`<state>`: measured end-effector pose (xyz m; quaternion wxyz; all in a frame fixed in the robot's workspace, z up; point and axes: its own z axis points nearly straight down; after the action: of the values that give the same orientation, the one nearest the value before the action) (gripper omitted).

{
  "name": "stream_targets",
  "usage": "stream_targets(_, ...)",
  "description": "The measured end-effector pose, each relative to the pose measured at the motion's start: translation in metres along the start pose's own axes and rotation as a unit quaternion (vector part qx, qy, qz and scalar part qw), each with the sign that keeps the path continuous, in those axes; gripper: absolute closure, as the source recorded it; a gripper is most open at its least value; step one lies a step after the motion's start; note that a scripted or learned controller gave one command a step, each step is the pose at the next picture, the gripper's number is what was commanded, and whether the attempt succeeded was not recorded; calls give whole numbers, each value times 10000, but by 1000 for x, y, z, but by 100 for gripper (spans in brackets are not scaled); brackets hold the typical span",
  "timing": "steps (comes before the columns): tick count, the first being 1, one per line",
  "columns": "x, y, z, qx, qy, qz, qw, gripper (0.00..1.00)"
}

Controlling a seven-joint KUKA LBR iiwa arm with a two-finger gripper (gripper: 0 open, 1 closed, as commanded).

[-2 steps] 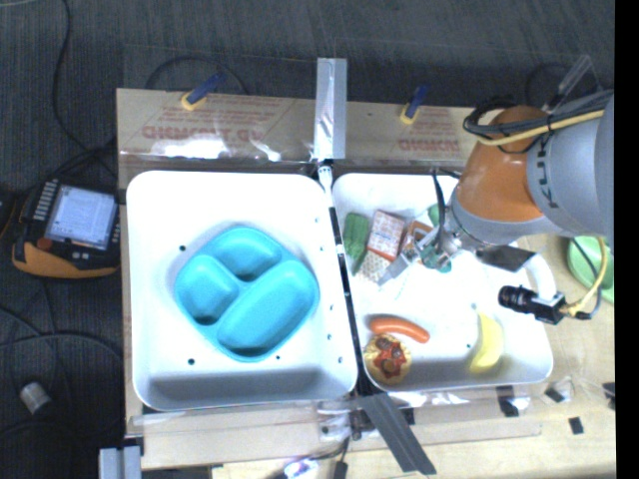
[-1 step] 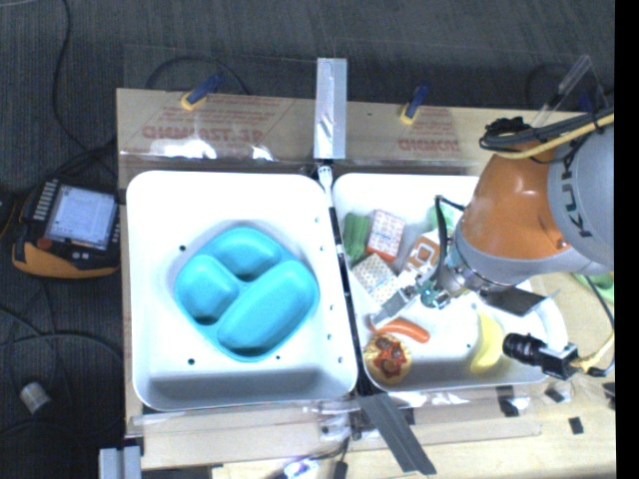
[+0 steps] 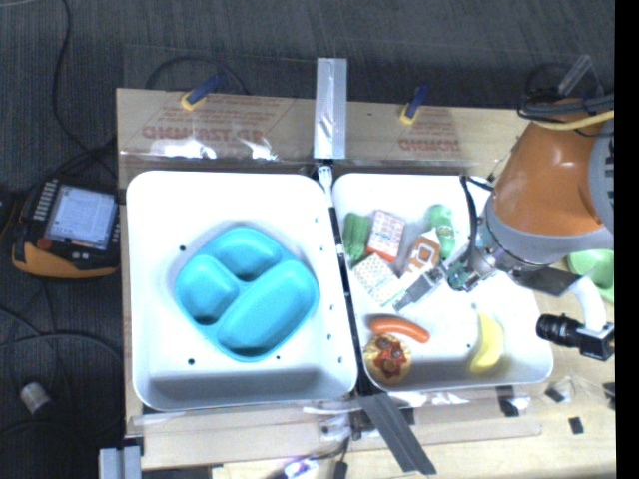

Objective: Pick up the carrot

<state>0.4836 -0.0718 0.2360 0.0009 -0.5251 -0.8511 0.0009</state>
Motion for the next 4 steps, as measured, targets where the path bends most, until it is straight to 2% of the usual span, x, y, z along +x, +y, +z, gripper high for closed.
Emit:
stream_targets(1, 4, 1, 54, 12, 11, 1179, 9930, 0)
stream_targets(2, -40, -21, -37, 8, -12, 2747, 9615, 0)
stream_targets(3, -105, -21, -47, 8, -13, 2665, 9638, 0)
stream_targets(4, -55, -23, 83, 19, 10, 3447, 9387, 0)
